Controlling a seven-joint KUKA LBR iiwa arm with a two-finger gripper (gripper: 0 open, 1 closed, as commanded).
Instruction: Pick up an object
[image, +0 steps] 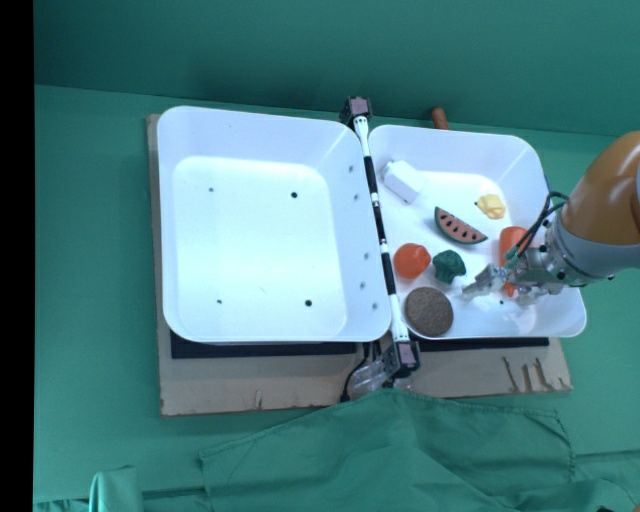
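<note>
Low over the right bin's (520, 150) near right corner, the gripper (487, 283) hovers with nothing visibly between its fingers, their spread unclear, just beside the broccoli (449, 264); the pick remains undone.

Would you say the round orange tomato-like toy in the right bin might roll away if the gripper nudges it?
Probably. The orange toy looks rounded and smooth, so a sideways nudge could roll it. The broccoli toy beside it might stop it. It seems small, likely light plastic.

The green-covered desk (90, 250) carries a flat brown cardboard sheet (260, 385); a crumpled green cloth (400, 450) lies just below that sheet.
</note>
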